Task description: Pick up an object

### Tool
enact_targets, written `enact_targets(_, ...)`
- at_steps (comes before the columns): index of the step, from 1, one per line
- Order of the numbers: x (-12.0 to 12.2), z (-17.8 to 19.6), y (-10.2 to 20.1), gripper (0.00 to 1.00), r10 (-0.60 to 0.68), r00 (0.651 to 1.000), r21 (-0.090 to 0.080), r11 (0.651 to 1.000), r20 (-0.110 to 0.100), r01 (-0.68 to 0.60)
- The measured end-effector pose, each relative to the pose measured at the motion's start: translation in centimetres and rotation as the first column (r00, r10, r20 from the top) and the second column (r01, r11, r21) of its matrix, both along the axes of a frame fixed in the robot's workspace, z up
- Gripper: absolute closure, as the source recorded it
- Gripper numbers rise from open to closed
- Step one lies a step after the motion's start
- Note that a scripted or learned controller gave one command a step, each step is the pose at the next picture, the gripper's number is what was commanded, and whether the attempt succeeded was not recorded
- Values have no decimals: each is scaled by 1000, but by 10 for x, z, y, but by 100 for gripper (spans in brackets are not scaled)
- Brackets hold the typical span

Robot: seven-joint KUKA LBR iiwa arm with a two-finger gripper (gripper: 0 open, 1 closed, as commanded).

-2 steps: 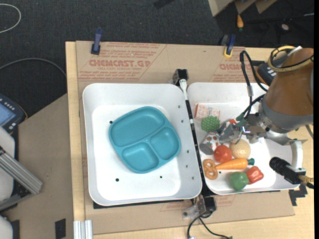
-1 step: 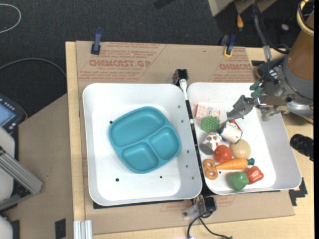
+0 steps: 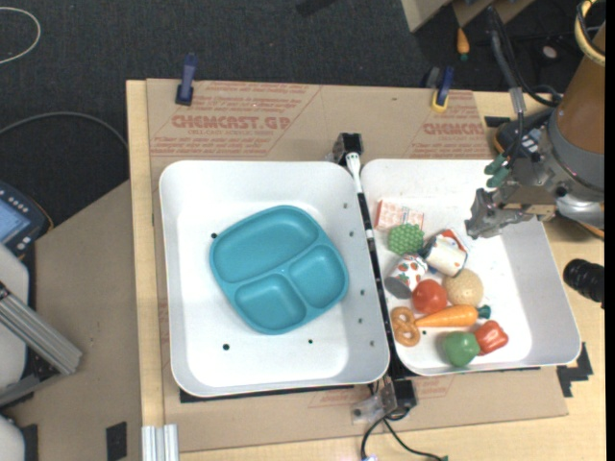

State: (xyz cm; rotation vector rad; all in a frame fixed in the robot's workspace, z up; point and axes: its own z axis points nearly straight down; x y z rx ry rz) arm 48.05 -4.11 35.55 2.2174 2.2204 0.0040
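My gripper hangs over the right bin, just right of the toy pile and apart from it. The pile lies along the bin's left side: a pink and white packet, a green bumpy piece, a small white carton, a white and red piece, a red tomato, a beige ball, a carrot, a pretzel, a green fruit and a red pepper.
The left bin holds a teal divided plate. The arm, with cables on it, comes in from the right above the right bin's far corner. Black clips sit on the seam between the bins at the back and the front.
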Motion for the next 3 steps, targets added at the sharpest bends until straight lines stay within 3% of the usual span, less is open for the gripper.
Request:
enact_targets(1,34,8,-75,100,-8,1000,-4,1000,1,8)
enact_targets(2,67,-41,-185,100,-9,1000,-5,1000,-1,9)
enact_targets(3,109,-117,-181,100,1,1000,2,1000,-8,-1)
